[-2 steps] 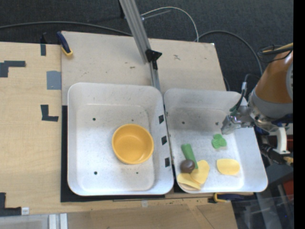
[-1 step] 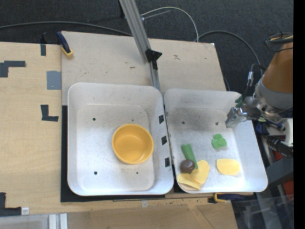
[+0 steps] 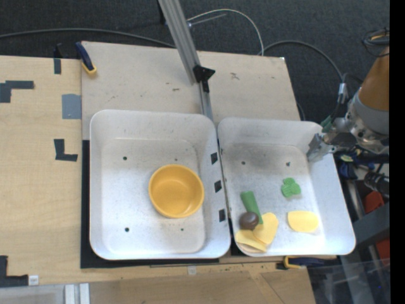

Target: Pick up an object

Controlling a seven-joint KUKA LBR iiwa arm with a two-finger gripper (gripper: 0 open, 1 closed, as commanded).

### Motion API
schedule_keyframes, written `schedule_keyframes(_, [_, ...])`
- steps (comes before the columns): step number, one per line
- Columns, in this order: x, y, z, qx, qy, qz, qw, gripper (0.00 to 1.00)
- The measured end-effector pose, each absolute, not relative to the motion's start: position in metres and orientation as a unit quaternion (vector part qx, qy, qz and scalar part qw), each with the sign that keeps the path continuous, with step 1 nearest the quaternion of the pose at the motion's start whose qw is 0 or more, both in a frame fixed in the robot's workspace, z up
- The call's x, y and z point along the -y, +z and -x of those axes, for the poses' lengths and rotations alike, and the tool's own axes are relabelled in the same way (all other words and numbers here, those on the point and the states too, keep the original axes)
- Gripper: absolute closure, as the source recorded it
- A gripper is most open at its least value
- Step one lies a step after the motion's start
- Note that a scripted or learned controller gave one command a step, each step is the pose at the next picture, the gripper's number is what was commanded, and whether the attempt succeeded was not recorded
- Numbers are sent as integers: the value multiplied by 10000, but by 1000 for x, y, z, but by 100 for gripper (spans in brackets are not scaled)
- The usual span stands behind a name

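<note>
The right bin (image 3: 253, 138) holds a small green lump (image 3: 290, 187), a green stick-shaped piece (image 3: 250, 202), a brown ball (image 3: 249, 220), a yellow wedge (image 3: 261, 233) and a yellow oval piece (image 3: 303, 221), all in its near half. A yellow bowl (image 3: 176, 190) stands upright in the left bin (image 3: 126, 132). My gripper (image 3: 321, 143) hangs over the right bin's far right corner, well away from the objects, with nothing seen between its tips.
A grey metal pole (image 3: 180, 30) slants over the bench behind the bins. Cables (image 3: 297, 49) run across the dark floor at the back right. A yellow-handled clamp (image 3: 85, 59) sits at the board's far left corner.
</note>
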State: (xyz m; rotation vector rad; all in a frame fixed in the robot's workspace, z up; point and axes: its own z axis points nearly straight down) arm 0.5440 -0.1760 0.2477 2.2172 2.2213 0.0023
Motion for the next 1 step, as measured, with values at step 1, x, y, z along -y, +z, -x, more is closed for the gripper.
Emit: schedule_keyframes(1, [116,250,-565,-7098,5,-7044,-7,100])
